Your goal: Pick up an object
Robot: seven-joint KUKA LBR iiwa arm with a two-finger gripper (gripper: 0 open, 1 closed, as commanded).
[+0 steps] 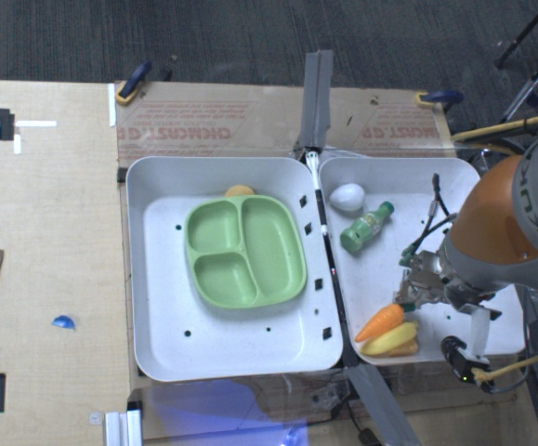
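Pincer: the two-finger pincer (413, 289) on the grey arm with the orange band (492, 226) is low in the right-hand shallow white bin (454, 170), right at the stalk end of the orange plastic carrot (381, 322). From where I stand I cannot tell how far apart it stands, nor whether it has hold of anything; the wrist hardware covers that spot.

Nearest things: the carrot lies slantwise near the bin's front edge, touching the yellow banana-shaped toy (391, 341) just below it. Both rest on the bin floor, as far as I can see.

Further off in the same bin: a small green plastic bottle (366, 228) lies tilted on its side, and a white egg-shaped ball (347, 196) sits just beside it toward the back corner. Both are well apart from the pincer.

Left bin: the other shallow white bin (157, 323) holds a pale green three-compartment plate (246, 250), with a bit of something yellow-orange (240, 191) peeking out behind its far rim.

Counter: the wooden counter (45, 249) carries both bins.

Progress: I would judge the pick not yet done. Nothing is lifted clear of the bin; every object looks settled. The arm seems to be at the reach-and-close stage over the carrot.

Left to do: secure a grip and raise the object free of the bin.
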